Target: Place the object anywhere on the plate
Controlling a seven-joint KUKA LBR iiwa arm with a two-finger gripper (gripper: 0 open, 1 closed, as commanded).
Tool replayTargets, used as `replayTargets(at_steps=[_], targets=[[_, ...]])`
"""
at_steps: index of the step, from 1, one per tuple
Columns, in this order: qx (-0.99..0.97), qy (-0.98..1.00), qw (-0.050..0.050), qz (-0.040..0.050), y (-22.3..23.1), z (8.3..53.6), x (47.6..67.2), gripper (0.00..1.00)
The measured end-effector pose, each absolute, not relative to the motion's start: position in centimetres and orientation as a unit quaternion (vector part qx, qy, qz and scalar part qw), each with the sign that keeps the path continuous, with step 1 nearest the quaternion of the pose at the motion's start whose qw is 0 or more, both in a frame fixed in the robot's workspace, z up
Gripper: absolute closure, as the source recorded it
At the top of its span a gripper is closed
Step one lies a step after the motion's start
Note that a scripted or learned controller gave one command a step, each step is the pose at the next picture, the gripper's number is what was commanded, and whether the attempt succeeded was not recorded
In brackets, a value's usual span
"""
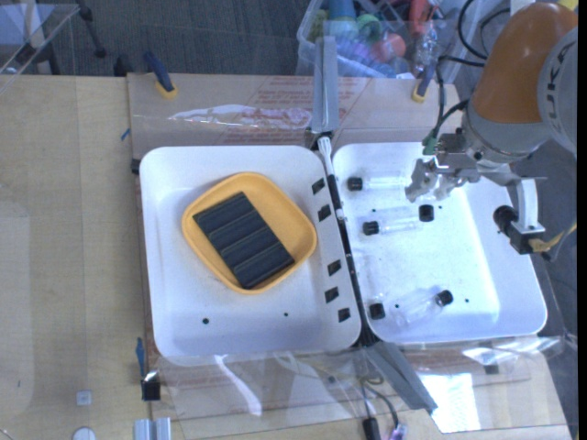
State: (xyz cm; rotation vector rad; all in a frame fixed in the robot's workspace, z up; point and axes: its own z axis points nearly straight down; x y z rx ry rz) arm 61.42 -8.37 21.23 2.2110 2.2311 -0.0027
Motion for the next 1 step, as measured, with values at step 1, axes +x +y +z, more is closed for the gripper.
replayTargets(at_steps=[1], targets=[[0.704, 0.71, 0.0, -0.0007, -8.37, 21.24, 61.43, 0.0]])
